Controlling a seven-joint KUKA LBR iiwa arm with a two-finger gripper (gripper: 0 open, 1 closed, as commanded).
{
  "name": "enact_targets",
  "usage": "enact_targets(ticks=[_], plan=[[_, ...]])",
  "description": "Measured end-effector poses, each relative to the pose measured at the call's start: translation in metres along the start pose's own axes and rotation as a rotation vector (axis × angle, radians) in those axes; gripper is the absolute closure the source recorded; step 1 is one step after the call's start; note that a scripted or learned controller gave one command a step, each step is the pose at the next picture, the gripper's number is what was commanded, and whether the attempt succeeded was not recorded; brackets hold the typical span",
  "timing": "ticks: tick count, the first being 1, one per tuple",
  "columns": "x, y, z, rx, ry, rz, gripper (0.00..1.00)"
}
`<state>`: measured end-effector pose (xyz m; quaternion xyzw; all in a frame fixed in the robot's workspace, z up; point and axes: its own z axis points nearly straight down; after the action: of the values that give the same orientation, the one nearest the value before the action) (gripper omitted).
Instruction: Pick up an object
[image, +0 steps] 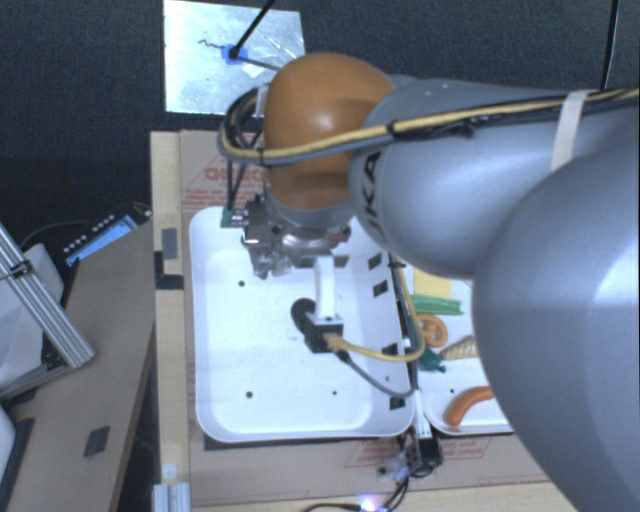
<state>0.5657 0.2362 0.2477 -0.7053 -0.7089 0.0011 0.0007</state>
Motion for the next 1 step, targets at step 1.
enact_targets(ticks=[1], plan=[[-0.0029, 0.0357, -0.1825, -0.024, 0.008, 0.001, 1.00]])
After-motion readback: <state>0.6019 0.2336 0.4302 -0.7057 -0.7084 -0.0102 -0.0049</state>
